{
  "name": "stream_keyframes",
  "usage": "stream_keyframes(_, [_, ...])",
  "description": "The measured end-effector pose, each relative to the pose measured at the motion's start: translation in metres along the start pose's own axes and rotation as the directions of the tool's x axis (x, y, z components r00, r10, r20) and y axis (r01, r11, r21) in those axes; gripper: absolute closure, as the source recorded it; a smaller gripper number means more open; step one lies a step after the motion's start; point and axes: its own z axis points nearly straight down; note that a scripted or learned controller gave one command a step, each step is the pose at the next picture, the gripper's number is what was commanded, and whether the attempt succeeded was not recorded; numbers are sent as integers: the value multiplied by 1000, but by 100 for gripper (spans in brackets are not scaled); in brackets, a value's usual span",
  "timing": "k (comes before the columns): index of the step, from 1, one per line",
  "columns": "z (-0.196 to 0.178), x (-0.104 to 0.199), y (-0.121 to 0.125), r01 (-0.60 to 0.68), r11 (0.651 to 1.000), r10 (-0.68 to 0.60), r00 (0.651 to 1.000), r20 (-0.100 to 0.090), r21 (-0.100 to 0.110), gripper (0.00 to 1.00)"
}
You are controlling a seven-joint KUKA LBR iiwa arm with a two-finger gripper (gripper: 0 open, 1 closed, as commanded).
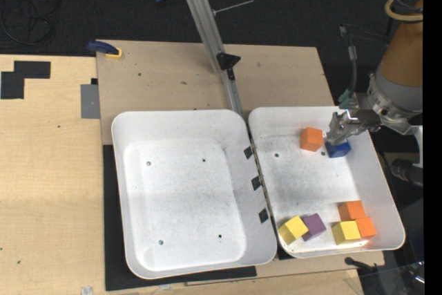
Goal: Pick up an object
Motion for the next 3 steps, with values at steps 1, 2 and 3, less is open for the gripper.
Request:
stream_keyframes(1, [23, 47, 12, 3, 1000, -3, 1000, -3, 8, 100])
stream_keyframes(2, [42, 103, 29, 3, 1000, -3, 1000, -3, 9, 100])
stream_keyframes(3, [55, 141, 49, 1, 1000, -1, 1000, -1, 6, 100])
